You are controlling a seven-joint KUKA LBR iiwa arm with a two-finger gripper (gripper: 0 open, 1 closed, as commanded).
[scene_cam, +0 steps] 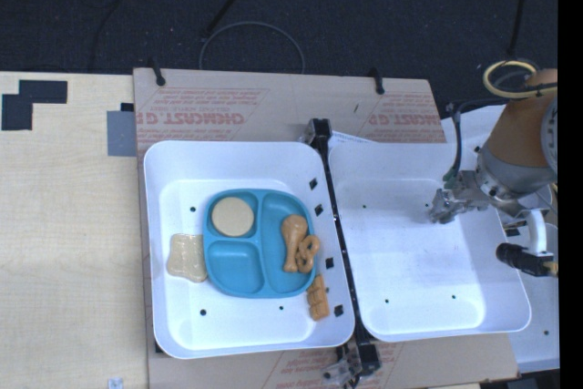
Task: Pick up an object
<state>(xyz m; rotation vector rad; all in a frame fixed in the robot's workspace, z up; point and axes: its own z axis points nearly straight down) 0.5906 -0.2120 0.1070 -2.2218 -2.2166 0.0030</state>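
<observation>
The left bin (173, 323) holds a blue divided plate (239, 273). A round tan disc (231, 216) lies in the plate's upper left compartment. A brown twisted piece (299, 243) lies in its right compartment. A pale bread slice (187, 258) rests on the bin floor against the plate's left edge. A small brown chunk (317, 298) lies just past the plate's lower right corner. My gripper (444, 207) hangs low over the right side of the right bin (410, 287), far from all these objects, and I see nothing in it.
A black divider with clips (330, 223) runs between the two bins. The arm's grey body with its orange band (521, 137) stands over the right bin's far right rim. Cardboard (273, 109) lies under the bins, with a wooden bench surface (64, 232) to the left.
</observation>
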